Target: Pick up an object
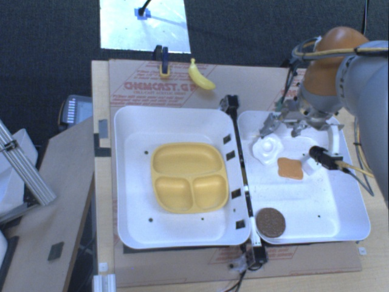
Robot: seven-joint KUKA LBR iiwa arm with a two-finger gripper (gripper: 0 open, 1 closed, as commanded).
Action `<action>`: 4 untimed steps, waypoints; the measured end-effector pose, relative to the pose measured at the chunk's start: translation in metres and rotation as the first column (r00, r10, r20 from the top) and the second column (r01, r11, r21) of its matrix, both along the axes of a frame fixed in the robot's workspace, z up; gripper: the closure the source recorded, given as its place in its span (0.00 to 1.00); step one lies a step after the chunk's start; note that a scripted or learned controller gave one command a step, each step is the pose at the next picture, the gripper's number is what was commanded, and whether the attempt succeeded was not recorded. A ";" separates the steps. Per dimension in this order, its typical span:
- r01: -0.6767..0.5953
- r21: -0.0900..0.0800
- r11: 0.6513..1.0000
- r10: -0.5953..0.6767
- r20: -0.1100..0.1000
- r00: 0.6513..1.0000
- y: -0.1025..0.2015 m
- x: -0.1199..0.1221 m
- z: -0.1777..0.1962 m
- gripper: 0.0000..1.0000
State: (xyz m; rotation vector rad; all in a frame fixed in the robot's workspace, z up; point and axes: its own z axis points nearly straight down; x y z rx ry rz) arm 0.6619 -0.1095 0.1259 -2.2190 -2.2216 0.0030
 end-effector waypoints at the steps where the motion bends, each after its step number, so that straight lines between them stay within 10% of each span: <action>1: 0.000 -0.001 1.000 0.001 0.008 1.000 0.000 0.002 0.015 1.00; 3: -0.004 -0.001 1.000 0.004 0.010 1.000 0.008 0.004 0.112 1.00; 4: -0.009 0.002 1.000 0.009 0.006 1.000 0.065 0.005 0.121 1.00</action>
